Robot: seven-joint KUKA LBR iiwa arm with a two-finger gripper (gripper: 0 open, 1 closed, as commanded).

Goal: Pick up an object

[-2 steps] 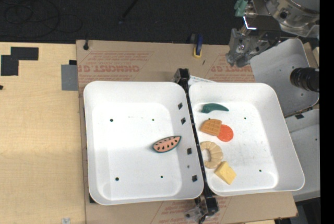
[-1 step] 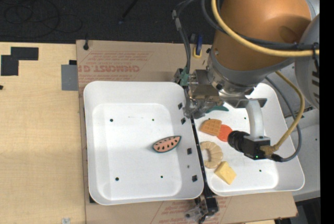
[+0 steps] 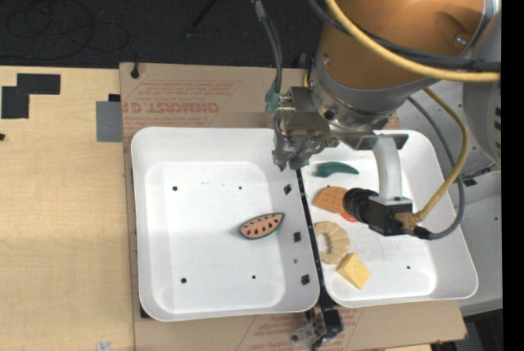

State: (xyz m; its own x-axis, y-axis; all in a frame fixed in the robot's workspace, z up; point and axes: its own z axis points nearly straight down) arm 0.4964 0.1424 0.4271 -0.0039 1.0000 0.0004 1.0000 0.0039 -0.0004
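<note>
My gripper (image 3: 291, 159) hangs over the top end of the divider between the two bins, under the big orange wrist band. Nothing shows in it. A watermelon slice (image 3: 262, 225) lies alone in the left bin (image 3: 164, 177), well below and left of the gripper. In the right bin (image 3: 442, 259) lie a teal pod-shaped piece (image 3: 336, 169), an orange waffle-like piece (image 3: 331, 198), a red piece (image 3: 350, 215) partly hidden, a beige ring-shaped pastry (image 3: 334, 242) and a yellow cheese wedge (image 3: 354, 270).
A black cylinder with a yellow cable (image 3: 383, 212) hangs off the arm over the right bin's middle and covers part of the red piece. The divider (image 3: 304, 235) carries small black clips. Cardboard (image 3: 205, 96) lies under the bins.
</note>
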